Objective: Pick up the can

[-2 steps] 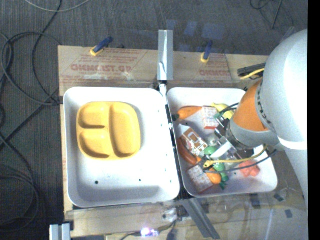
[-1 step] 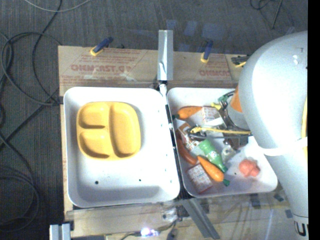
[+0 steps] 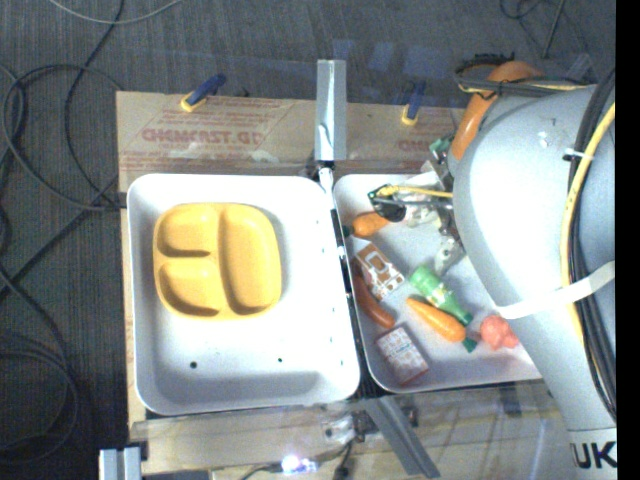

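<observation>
Grey arm (image 3: 540, 218) looms over smooth white right bin (image 3: 450, 373) holding cylindrical can (image 3: 380, 273).

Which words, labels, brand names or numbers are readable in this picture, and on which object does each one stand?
"UK": white letters, cut off by the picture's edge, on the grey arm at lower right.
Red print on the brown cardboard sheet behind the bins: too faint and blurred to read reliably.
Printed label on the small can in the right bin: too small to read.
Printed packet in the right bin: too small to read.
</observation>
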`<state>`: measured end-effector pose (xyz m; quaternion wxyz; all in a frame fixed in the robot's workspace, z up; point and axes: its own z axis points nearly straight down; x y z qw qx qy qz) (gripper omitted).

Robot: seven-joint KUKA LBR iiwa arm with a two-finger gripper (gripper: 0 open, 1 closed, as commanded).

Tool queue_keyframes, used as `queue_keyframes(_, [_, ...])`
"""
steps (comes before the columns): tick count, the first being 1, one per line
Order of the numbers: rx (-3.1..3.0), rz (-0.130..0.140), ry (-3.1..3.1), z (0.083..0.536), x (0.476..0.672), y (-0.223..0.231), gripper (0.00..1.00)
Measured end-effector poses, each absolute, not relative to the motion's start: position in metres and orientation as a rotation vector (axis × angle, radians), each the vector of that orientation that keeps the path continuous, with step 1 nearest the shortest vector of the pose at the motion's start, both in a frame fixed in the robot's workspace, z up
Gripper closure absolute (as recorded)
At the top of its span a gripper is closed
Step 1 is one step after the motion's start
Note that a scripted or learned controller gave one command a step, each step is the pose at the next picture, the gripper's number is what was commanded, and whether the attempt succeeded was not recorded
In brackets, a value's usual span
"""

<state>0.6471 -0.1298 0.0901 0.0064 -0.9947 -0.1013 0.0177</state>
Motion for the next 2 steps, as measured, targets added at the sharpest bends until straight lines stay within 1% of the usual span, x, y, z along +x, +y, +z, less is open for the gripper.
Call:
queue_keyframes(1, [-3.130,-0.006,-0.325,0.089,0.620,-0.128,0.00])
queue_keyframes(2, [-3.111,0.043,-0.317,0.091,0.660,-0.183,0.00])
